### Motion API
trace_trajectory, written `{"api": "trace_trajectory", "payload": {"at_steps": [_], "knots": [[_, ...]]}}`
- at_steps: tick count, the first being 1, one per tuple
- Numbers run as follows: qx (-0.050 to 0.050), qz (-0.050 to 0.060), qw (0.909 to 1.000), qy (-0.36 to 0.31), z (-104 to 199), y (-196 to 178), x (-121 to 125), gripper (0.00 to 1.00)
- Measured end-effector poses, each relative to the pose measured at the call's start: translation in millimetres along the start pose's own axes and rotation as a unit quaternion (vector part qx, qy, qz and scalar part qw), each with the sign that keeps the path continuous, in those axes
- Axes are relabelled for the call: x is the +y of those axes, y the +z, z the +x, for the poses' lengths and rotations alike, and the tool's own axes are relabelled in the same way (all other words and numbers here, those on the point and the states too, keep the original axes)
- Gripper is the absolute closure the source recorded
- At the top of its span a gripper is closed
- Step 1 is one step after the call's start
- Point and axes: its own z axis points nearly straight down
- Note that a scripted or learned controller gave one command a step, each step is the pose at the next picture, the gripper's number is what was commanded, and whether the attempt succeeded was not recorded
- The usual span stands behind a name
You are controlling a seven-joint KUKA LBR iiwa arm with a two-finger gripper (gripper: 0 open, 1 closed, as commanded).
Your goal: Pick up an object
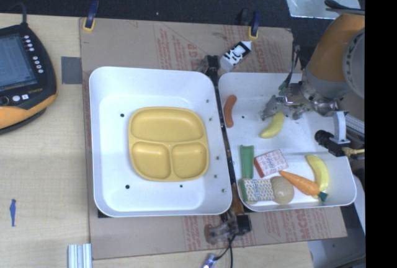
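My gripper hangs low over the upper middle of the right bin, open, its fingers spread on either side of the top end of a small yellow banana. The banana lies on the bin floor, slanting down to the left. A red-brown sausage lies to the left, near the bin's left wall. At the front of the bin are a green stick, a red-and-white box, a patterned packet, a beige round thing, a carrot and a second banana.
The left bin holds a yellow divided plate. A control pendant lies on the bench at the far left. The arm's orange band and grey body stand over the right bin's far right corner.
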Motion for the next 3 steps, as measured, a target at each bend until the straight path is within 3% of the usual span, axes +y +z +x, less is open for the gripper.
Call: {"api": "trace_trajectory", "payload": {"at_steps": [1,2,3], "knots": [[0.0,0.001,1.0,0.0,-1,-11,0,1.0],[0.0,-0.001,1.0,-0.001,66,-1,-6,1.0],[0.001,-0.002,1.0,0.0,120,-101,-23,1.0]]}}
